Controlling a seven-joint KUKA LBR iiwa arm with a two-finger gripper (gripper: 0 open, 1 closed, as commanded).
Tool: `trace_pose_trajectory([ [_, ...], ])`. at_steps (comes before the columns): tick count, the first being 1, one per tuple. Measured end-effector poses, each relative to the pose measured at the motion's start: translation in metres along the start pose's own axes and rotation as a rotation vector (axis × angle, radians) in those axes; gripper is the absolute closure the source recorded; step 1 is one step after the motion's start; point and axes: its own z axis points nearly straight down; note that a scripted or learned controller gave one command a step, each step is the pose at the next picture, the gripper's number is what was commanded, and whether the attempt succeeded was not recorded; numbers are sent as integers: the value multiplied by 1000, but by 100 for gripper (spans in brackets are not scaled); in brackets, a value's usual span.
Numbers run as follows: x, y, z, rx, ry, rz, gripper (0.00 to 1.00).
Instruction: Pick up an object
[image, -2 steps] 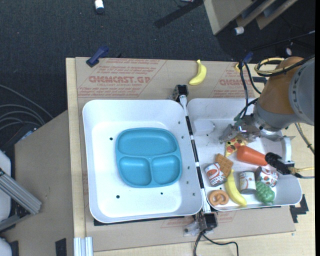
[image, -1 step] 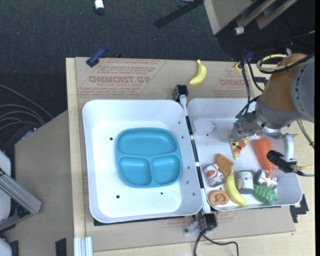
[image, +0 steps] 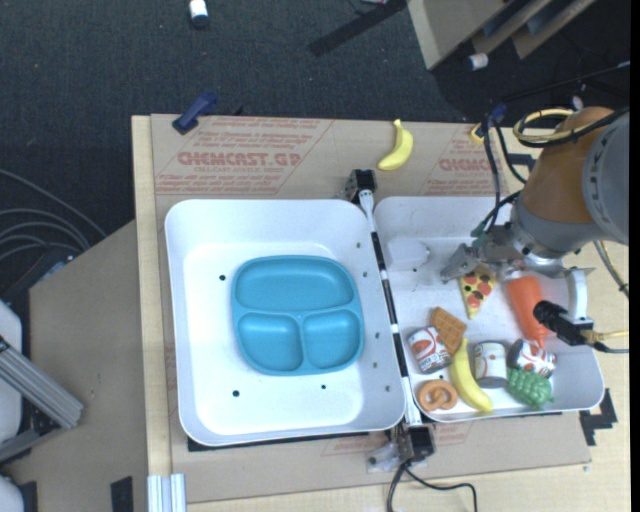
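Gripper (image: 472, 262) low in right bin (image: 420, 222), just above pizza slice (image: 476, 290); finger state: cannot tell. Nothing visibly held. Toy food clusters at the near end, carrot (image: 524, 300) alongside.

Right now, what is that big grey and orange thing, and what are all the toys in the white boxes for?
That is a robot arm, reaching in from the right. One camera looks down on the bench from above. At the end of the arm is its gripper, hanging over the right bin.

That bin holds play food: a pizza slice, a carrot, a waffle, a banana, a doughnut, two little cans and something green.

The left bin holds a blue plate with sections. Another banana lies on the bench. The robot should pick something up; I see nothing held yet.
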Motion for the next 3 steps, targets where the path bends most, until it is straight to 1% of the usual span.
trace_pose_trajectory([
  [1,0,1,-10,-2,-1,0,100],
  [2,0,1,-10,-2,0,0,0],
  [3,-5,67,16,11,2,-1,0],
])
